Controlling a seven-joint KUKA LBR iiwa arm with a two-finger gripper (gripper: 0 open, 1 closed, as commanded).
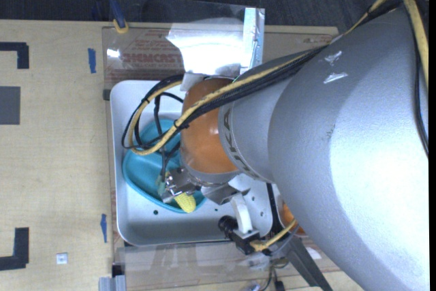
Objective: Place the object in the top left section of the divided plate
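arm (327,119): over white bin (119,146) | gripper (176,189): above teal plate (139,170), grip state cannot tell | yellow object (185,202): plate's 5 o'clock edge

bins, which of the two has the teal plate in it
The nearer bin, low in the camera view, holds the teal plate, with the arm above it. The farther bin shows only a white floor.

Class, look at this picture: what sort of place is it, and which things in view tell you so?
Probably a robotics lab test bench. A large grey robot arm with cables reaches over a white bin holding a teal plate, on a plywood bench marked with black and blue tape.
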